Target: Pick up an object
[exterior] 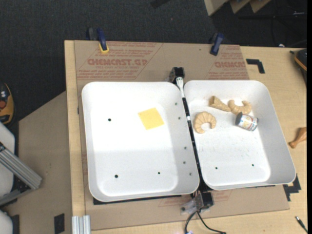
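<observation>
A flat yellow square (150, 118) lies in the left bin (97, 145), toward its upper middle. In the right bin (263, 155) a tan croissant-shaped piece (205, 122) rests close to the divider. Beside it, farther back, lies a pale tan bone-like piece (230, 104). A small silver can with a blue label (246, 122) lies on its side just right of these.
Both white bins sit on a brown cardboard sheet (146, 57) held by blue clamps (102, 39) at the back. A black bracket (177, 74) sits between the bins at the far end. A cable (200, 218) runs off the front edge.
</observation>
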Available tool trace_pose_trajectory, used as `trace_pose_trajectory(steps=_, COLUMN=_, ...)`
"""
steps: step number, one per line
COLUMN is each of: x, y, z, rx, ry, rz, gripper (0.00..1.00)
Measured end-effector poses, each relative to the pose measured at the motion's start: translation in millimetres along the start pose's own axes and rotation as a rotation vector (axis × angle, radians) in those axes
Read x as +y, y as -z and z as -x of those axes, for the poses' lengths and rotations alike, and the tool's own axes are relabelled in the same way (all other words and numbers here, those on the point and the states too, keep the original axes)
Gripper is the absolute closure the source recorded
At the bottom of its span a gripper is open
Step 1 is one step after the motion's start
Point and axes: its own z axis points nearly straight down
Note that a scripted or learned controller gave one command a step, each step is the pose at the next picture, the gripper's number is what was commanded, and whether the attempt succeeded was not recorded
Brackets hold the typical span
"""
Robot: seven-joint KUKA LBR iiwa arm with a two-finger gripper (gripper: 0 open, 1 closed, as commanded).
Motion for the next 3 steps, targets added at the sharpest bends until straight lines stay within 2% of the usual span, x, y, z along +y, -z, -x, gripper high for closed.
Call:
trace_pose_trajectory(steps=1, x=-22.4, y=-100.5, z=-62.3, rx=0.006, ry=0.005, rz=-0.025, gripper=1.0)
trace_pose_trajectory(steps=2, x=-19.2, y=-0.2, z=-65.0, rx=0.001, ry=0.001, rz=0.0, gripper=1.0)
trace_pose_trajectory(steps=3, x=-23.0, y=-157.1, z=-103.4, rx=0.005, ry=0.003, rz=-0.031, gripper=1.0)
